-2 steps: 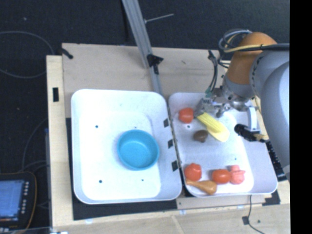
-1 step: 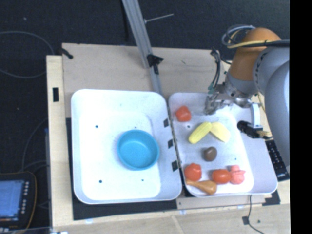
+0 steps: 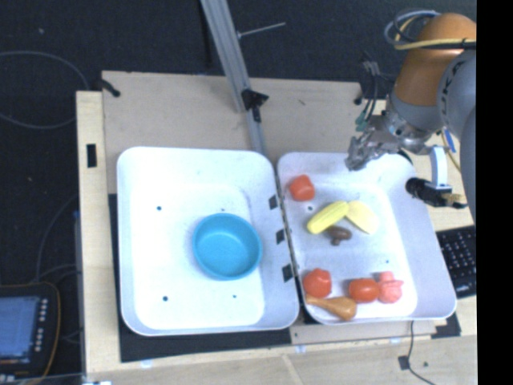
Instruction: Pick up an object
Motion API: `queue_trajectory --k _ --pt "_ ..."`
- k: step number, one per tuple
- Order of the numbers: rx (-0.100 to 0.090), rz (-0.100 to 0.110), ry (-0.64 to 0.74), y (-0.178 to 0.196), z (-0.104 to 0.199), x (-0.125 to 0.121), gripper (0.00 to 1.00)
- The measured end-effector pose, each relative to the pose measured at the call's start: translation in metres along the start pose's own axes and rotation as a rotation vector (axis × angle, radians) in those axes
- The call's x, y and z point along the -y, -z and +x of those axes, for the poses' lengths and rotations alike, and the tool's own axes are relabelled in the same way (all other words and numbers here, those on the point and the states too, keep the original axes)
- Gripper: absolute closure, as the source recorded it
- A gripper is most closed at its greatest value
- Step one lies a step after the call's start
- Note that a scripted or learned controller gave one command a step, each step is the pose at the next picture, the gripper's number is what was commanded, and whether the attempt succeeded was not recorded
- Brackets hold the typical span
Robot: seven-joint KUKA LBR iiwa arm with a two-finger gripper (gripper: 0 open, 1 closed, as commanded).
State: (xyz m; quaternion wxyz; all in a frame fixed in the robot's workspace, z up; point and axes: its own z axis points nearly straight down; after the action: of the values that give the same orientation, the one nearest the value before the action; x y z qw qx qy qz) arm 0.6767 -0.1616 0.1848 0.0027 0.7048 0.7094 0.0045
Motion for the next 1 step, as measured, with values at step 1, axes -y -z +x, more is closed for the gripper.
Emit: queue_trajectory --k 1 --pt "0.001 0.003 0.0 0.0499 0.0003 0.0056 1.0"
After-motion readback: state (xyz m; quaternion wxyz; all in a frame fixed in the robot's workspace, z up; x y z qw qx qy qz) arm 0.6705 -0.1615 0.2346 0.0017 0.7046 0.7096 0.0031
